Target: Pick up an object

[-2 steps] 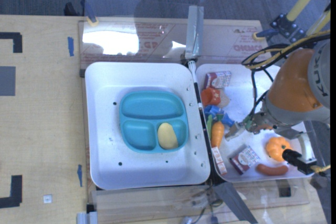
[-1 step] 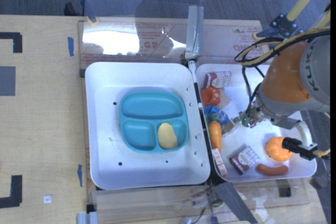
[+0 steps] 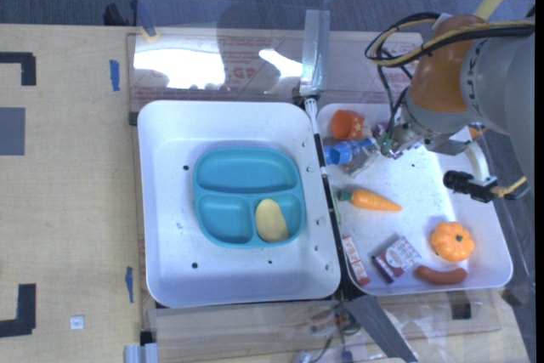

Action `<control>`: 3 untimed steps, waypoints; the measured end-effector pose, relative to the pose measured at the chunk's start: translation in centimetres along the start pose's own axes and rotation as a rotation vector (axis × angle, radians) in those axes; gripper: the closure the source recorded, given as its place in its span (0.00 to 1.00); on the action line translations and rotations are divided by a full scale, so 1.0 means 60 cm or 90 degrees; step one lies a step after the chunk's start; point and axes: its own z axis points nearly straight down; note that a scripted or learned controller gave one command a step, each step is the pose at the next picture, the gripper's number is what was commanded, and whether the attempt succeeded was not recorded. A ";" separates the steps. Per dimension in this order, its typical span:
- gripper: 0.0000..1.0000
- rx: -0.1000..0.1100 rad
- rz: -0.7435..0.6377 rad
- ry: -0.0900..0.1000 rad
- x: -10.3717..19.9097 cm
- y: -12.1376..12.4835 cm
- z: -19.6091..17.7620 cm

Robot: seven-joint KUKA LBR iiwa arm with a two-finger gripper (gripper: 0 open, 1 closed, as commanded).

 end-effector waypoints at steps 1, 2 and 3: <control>1.00 -0.004 -0.002 -0.004 -0.002 0.004 -0.022; 1.00 0.000 0.211 0.000 -0.004 0.020 -0.002; 0.00 0.001 0.210 0.001 -0.002 0.020 0.000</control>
